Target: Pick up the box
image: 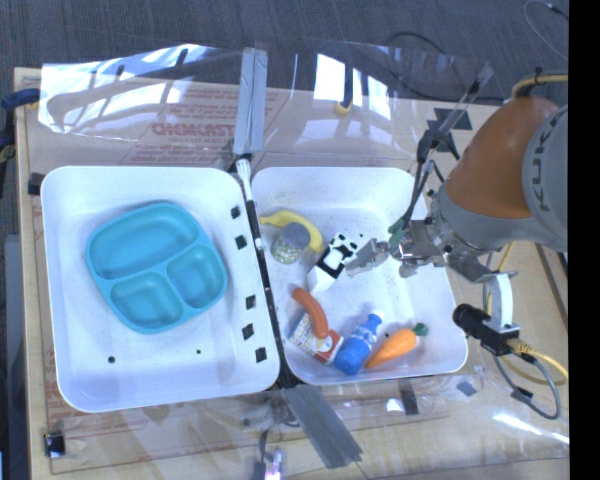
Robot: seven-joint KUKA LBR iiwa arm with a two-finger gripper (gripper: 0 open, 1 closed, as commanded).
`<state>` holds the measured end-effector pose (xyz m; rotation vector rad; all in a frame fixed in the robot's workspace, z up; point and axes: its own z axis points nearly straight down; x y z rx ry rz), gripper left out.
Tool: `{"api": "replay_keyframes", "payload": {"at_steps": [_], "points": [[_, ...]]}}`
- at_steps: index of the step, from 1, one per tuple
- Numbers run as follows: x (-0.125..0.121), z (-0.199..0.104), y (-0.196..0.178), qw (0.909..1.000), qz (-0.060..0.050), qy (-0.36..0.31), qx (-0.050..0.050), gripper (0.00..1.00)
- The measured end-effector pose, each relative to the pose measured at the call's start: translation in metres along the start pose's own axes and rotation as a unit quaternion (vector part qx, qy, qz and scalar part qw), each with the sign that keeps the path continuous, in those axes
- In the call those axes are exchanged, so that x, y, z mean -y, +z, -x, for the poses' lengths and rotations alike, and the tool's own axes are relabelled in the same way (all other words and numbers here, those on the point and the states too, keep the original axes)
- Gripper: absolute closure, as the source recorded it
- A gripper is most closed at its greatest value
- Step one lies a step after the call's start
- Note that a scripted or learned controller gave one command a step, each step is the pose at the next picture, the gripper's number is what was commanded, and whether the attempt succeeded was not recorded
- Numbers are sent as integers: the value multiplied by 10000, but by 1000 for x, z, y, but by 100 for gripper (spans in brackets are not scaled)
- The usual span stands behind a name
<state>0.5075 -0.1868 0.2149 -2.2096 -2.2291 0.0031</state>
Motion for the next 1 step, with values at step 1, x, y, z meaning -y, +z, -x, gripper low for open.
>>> {"api": "replay_keyframes", "payload": {"at_steps": [1], "points": [[30,-40,92,9974,2,-723,-1,0]]}}
